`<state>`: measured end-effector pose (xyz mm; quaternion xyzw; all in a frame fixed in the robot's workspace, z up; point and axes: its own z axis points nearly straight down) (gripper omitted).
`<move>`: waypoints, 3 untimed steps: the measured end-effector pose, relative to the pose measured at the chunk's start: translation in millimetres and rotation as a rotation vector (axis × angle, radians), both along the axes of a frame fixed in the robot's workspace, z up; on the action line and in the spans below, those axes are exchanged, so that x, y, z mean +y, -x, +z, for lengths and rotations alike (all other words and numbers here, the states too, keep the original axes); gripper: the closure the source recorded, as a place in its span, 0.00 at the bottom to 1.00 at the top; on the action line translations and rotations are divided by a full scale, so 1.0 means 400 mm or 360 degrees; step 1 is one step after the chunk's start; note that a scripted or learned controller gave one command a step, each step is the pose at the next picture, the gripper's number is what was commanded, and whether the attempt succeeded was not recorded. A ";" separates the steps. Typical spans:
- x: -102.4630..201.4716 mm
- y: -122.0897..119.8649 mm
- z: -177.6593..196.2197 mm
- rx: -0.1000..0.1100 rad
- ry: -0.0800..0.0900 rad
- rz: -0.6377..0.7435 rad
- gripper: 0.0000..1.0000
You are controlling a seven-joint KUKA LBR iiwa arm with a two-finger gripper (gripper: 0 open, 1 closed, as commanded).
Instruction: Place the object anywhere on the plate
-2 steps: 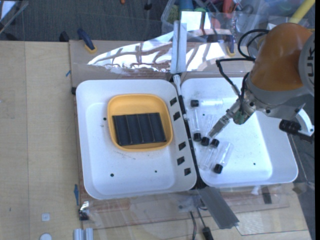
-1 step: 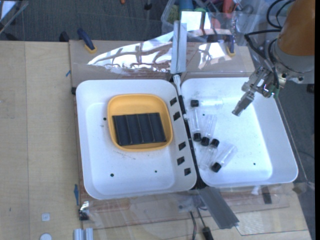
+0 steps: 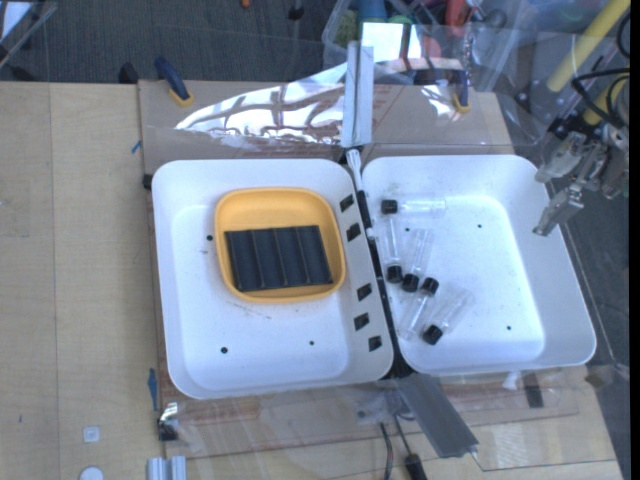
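Vials (image 3: 412,286) in the right bin look light, slick, rollable; grip one across its middle. Pincer (image 3: 556,213) state: cannot tell. Plate (image 3: 278,243) waits left.

Two shallow white bins sit side by side, the left bin (image 3: 190,358) and the right bin (image 3: 550,318). One yellow plate (image 3: 228,218) at frame centre-left carries one black ridged insert (image 3: 278,258). About five clear vials with black caps (image 3: 415,288) lie scattered right of centre; exact count unclear.
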<state>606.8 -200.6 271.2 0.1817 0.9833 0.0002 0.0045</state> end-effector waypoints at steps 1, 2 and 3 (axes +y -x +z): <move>-0.001 -0.004 0.029 -0.0015 0.0001 -0.0005 1.00; -0.055 -0.052 -0.037 0.0000 0.0002 0.0218 1.00; -0.052 -0.121 0.072 -0.0004 0.0005 0.0553 1.00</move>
